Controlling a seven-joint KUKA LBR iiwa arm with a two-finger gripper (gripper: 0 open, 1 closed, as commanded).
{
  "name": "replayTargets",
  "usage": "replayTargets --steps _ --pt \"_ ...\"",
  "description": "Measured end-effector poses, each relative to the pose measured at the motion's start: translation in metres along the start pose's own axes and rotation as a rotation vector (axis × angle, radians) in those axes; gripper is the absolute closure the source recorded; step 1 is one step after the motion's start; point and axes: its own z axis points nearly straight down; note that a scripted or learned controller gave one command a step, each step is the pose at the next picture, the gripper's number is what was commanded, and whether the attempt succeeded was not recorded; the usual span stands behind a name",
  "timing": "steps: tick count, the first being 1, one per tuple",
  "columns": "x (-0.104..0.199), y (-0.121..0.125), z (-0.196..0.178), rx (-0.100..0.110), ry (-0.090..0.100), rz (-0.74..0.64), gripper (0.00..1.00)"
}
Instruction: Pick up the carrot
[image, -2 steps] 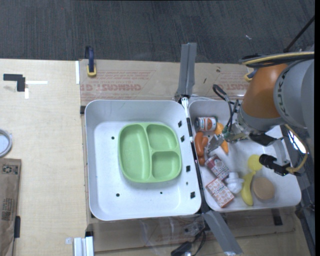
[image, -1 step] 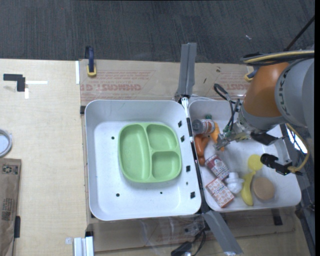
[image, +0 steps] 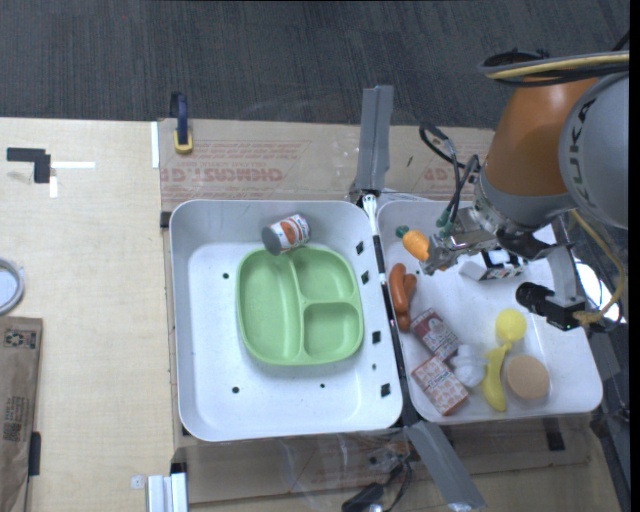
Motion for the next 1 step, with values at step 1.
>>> replayTargets --steps 1 --pt "-0.0007 0.0006 -0.0046 0.007 0.0 -0.002 1.0"
